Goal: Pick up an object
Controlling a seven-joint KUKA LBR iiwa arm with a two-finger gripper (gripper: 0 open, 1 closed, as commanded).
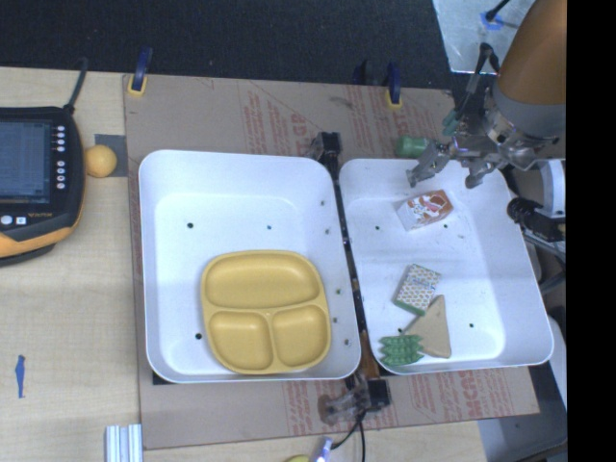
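Observation:
My gripper (pixel 450 172) hangs over the far edge of the right bin (pixel 500 258), its two fingers spread apart and open with nothing between them. Just below it lies a small white and orange packet (pixel 426 209). Farther toward the front of the same bin sit a patterned green and white square (pixel 417 288), a tan wedge (pixel 436 330) and a green ridged piece (pixel 399 348). A yellow divided plate (pixel 266 310) rests in the left bin (pixel 173 210).
A black teach pendant (pixel 34 181) and a yellow ball (pixel 100 160) lie on the bench at left. A green knob (pixel 412 146) sits behind the right bin. Clamps (pixel 141 70) hold the cardboard at the far edge.

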